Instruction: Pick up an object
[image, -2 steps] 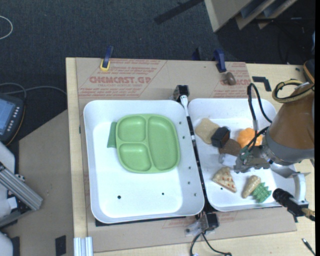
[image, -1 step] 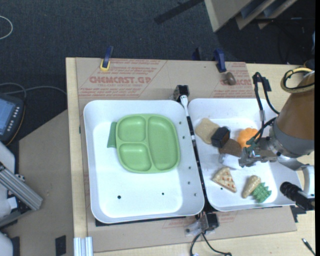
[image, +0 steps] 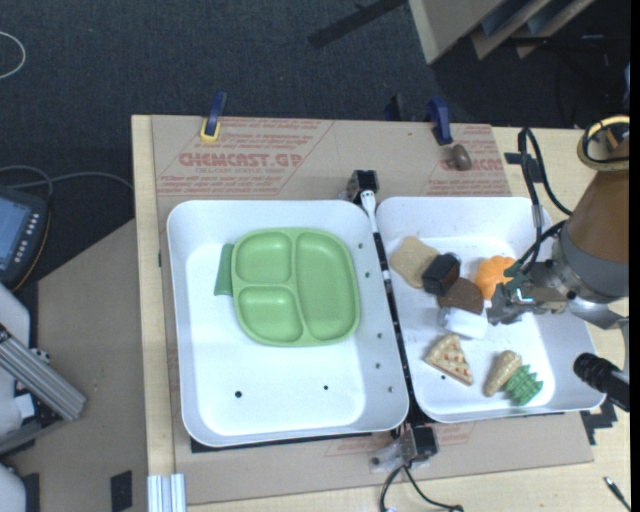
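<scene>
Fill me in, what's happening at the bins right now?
The arm reaches in over the right bin, with its gripper low among the toy foods, beside the orange piece and the white block. Nothing is visibly held. The pizza slice lies nearer the front. The green divided plate sits in the left bin.

The left bin (image: 200, 330) holds a green plate (image: 296, 285) near its back edge. The right bin (image: 560, 395) holds toy food: an orange (image: 492, 272), a pizza slice (image: 450, 358) and a brown block (image: 462, 294). The gripper (image: 503, 300) hangs beside the orange.
</scene>
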